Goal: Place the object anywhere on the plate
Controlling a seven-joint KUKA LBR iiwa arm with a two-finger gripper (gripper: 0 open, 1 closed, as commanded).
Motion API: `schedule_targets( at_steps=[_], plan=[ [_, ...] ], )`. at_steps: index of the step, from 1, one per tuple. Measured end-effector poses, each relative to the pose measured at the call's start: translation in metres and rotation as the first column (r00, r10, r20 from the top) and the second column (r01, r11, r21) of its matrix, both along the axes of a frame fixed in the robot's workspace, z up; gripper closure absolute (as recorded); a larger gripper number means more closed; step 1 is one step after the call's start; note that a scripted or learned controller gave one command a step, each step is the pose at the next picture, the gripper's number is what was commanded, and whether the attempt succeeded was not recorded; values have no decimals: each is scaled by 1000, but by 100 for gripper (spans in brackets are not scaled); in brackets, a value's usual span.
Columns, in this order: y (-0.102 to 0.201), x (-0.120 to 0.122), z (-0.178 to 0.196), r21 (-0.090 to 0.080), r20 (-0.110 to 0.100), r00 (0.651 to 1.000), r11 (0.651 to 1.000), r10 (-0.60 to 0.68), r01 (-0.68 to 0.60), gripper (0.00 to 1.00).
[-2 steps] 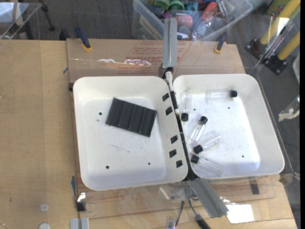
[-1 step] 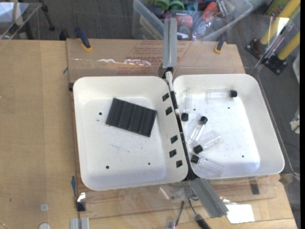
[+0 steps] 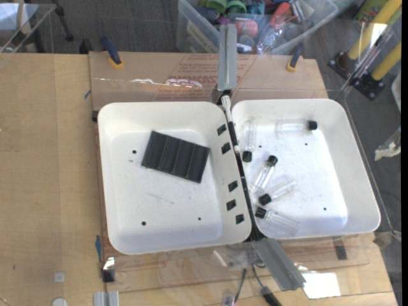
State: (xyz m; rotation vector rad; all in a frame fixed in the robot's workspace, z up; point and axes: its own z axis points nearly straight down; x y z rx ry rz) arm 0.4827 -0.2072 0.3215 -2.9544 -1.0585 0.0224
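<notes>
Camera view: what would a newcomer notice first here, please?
First, the dark ribbed plate, lying flat and slightly askew in the left bin. Next, the clear vials with black caps, scattered across the right bin, most near its left side. Behind both bins stands a clear tub of colourful items.

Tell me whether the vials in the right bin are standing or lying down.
Lying down: the clear vials rest on their sides on the right bin's floor.

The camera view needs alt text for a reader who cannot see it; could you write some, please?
Two shallow white bins sit side by side on a wooden bench: the left bin holds a dark ridged rectangular plate, the right bin several clear vials with black caps.
</notes>
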Motion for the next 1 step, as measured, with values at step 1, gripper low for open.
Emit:
schedule_targets(
  at_steps=[1],
  plan=[
    [0,0,9,-1,-1,1000,1000,1,-1,100]
  ],
)
